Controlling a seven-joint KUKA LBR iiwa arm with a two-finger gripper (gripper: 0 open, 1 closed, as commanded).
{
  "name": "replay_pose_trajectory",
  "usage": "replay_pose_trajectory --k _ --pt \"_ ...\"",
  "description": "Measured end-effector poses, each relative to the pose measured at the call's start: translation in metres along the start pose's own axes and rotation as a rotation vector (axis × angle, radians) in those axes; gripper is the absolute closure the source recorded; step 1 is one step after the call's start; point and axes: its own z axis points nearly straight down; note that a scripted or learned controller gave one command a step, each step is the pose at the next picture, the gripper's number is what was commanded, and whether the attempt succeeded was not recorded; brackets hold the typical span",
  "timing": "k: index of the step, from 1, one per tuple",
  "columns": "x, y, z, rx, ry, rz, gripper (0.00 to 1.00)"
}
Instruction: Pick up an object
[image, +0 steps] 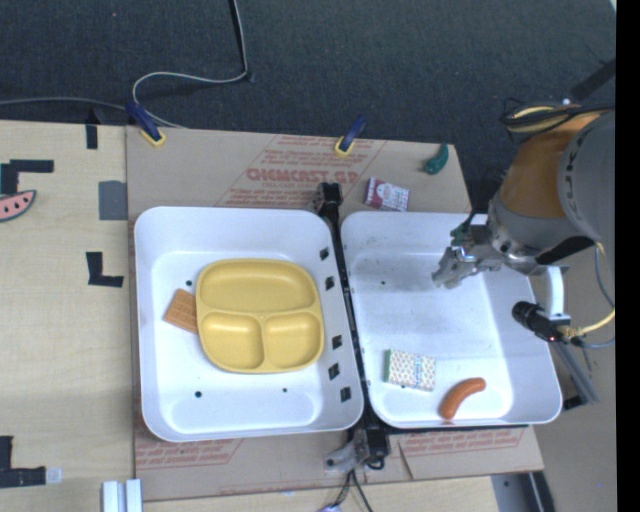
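So the grey arm with the orange band (540, 180) comes in from the right, and its two-finger gripper (452, 268) hangs over the upper right part of the right shallow white plastic bin (420, 310). The fingers look spread a little, with only white bin floor showing between them, so it's carrying nothing. Honestly they're small and a bit blurry, so I can't tell how wide the gap is.

In that same bin, down by the near edge, there's a small flat packet with a green and white pattern (410, 369), and just to its right, toward the near right corner, an orange-red toy sausage (462, 396) lying at a slant. The two are close but not touching. Both sit well apart from the gripper.

The left shallow white plastic bin (165, 400) holds a yellow plastic divided plate with three compartments (261, 312), roughly in the middle. A flat tan waffle-patterned piece (181, 311) pokes out from under the plate's left edge.

Both bins rest on a brown cardboard sheet with red print (290, 172). Along its far edge are two yellow and blue clamps (150, 126), one near the left corner and the other nearer the middle. A small dark red and white packet (386, 194) lies just beyond the right bin's far edge, and a small green thing (436, 158) sits near the cardboard's far right corner.
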Motion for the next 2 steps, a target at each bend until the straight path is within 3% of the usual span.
replay_pose_trajectory --k 1,2 --pt "0.0004 0.0002 -0.0093 0.001 0.001 -0.001 1.0" --pt "0.0004 0.0001 -0.0092 0.001 0.001 -0.001 0.0"
